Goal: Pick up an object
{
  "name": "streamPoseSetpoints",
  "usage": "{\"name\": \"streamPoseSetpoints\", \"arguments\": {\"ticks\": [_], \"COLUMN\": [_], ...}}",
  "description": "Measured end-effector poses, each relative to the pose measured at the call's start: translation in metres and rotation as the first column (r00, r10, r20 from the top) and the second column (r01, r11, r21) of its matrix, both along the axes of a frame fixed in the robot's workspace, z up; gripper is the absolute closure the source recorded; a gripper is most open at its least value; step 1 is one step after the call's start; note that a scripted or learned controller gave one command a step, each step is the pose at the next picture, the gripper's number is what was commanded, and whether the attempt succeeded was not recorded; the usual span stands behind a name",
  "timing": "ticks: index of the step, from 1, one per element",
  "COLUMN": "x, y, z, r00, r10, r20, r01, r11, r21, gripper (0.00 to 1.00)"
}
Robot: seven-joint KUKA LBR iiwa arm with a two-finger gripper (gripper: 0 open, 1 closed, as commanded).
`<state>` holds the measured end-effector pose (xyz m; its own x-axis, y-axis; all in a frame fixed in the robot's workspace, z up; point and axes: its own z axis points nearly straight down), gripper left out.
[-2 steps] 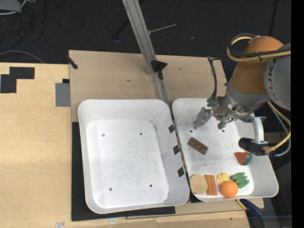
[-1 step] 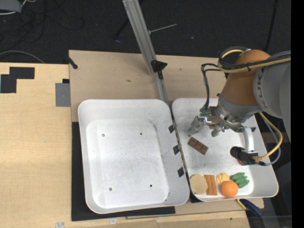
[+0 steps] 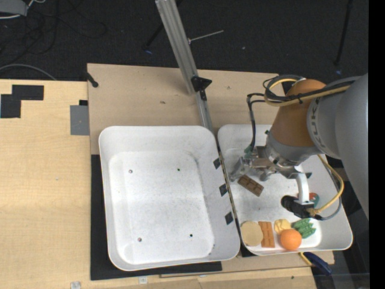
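Note:
My gripper [image 3: 254, 165] hangs low over the left part of the right bin [image 3: 337, 236], under the orange band of the wrist [image 3: 298, 122]. A small brown block [image 3: 251, 185] lies tilted on the bin floor just below and in front of the gripper, close to it; whether they touch I cannot tell. Along the bin's near edge sit a pale bread slice [image 3: 252, 234], a tan wafer [image 3: 267, 234], a small yellow piece [image 3: 281, 225], an orange ball [image 3: 290, 239] and a green leafy piece [image 3: 305, 227].
The left bin [image 3: 120, 143] lies beside the right one, with black clips [image 3: 223, 189] along their shared edge. A slanted metal rail [image 3: 180, 47] rises behind the bins. Cables and a black fitting [image 3: 299, 205] hang from the arm over the right bin.

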<state>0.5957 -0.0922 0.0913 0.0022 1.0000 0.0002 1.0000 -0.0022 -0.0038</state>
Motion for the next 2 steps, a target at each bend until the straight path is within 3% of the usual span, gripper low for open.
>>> {"name": "streamPoseSetpoints", "arguments": {"ticks": [1,2], "x": [0.000,-0.006], "y": [-0.002,-0.008], "z": [0.012,0.072], "r00": [1.000,1.000], "r10": [-0.009,-0.007], "r20": [0.000,0.007], "r01": [0.009,0.007], "r11": [1.000,1.000], "r21": [0.000,-0.001], "gripper": [1.00,1.00]}}
